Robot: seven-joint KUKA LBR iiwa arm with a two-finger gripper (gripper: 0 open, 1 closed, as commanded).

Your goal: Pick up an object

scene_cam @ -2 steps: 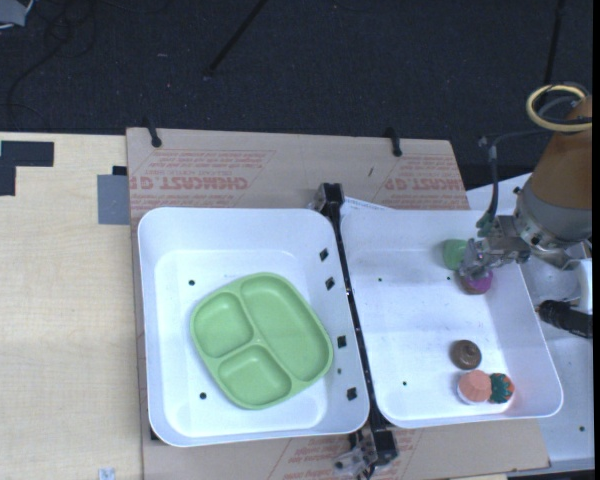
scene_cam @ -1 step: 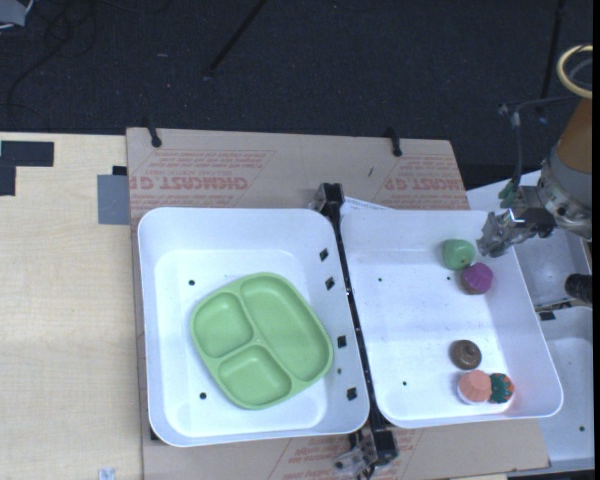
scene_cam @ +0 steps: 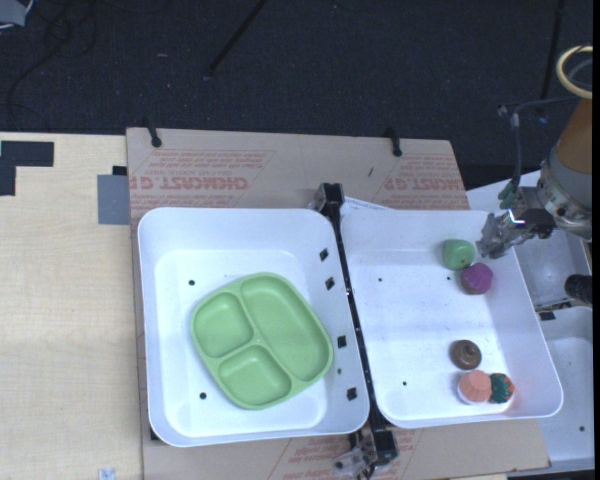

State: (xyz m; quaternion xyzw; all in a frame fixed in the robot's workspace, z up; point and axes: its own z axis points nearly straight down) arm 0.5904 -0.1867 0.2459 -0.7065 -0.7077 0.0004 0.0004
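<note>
1. End effector (scene_cam: pixel 500 230) sits at the upper right rim of the right bin (scene_cam: pixel 420 408), reaching in from the right; arm (scene_cam: pixel 570 168) behind it.
2. Can't tell how far open it is, or whether it has hold of anything (too small and blurred there).
3. Nearest objects: green ball (scene_cam: pixel 458 254) just left of and slightly below the end effector; purple ball (scene_cam: pixel 477 279) just below it, touching or nearly touching the green one.
4. Both are round, so no long axis or pointing direction to read.
5. Further down the same bin, well apart from the end effector: small brown disc (scene_cam: pixel 466 354), lying flat; below it a pink round piece (scene_cam: pixel 473 387) with a green-blue lump (scene_cam: pixel 500 388) against its right side.
6. Left bin (scene_cam: pixel 160 268) holds a green 3-compartment plate (scene_cam: pixel 261 340), long axis running upper left to lower right.
</note>
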